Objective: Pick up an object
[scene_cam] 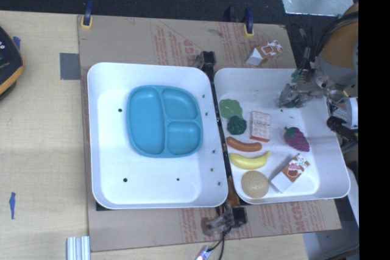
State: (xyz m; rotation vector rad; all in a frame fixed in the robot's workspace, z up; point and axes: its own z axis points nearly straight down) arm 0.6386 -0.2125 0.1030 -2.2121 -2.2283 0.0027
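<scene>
- The gripper (291, 96) hangs over the far right part of the right bin (317, 192), its dark metal tips low above bare white floor; how wide it stands I cannot tell, and nothing shows between the tips
- The arm (338, 49) comes in from the right, its orange band partly cut off at the frame's edge
- The left bin (109, 186) holds a blue divided plate (164, 120) lying flat near its middle
- In the right bin the things to pick lie left of and nearer than the tool: a green leafy piece (230, 108) and a dark green broccoli (237, 125) at the left wall, a red-and-white packet (260, 125) beside them, and a purple grape bunch (297, 138) nearest the tool but apart from it
- Nearer still lie a sausage (244, 144), a yellow banana (248, 160), a round tan bun (255, 183) and a small white-and-red carton (290, 172)
- A second small carton (264, 53) lies outside, on the cardboard (152, 39) beyond the right bin
- Print on the packet and cartons is too small to read; the red lettering on the cardboard is faint and unreadable
- A yellow-and-black device (8, 67) is cut off at the left edge
</scene>
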